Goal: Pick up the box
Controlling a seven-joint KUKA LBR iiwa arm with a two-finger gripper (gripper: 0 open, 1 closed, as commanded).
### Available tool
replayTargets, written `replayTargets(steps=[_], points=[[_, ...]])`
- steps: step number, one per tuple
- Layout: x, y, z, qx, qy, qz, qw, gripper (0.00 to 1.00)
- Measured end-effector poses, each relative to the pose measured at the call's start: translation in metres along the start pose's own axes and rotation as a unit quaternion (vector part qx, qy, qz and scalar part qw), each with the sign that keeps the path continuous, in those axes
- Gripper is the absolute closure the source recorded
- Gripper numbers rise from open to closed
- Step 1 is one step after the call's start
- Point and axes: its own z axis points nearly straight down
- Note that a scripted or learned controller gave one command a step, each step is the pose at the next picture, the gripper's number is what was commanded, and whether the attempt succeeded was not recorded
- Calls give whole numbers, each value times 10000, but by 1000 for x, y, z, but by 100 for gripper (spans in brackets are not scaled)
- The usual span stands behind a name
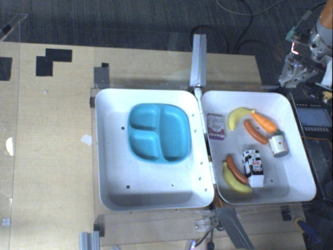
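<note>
One box point(253, 166) in the right bin point(298, 120), well apart from the fingers point(297, 76), state unclear.

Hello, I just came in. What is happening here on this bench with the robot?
The robot arm is meant to pick up the box, which lies untouched at the left side of the right bin. The gripper is outside that bin, above its far right corner, carrying nothing. Sharing the bin are two bananas, two sausages, a carrot, a can and a small carton. The left bin holds a blue divided tray.
</note>
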Motion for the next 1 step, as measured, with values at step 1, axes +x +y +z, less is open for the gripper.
replayTargets(steps=[1], points=[[-35, -47, -34, -6, 3, 276, 9996, 100]])
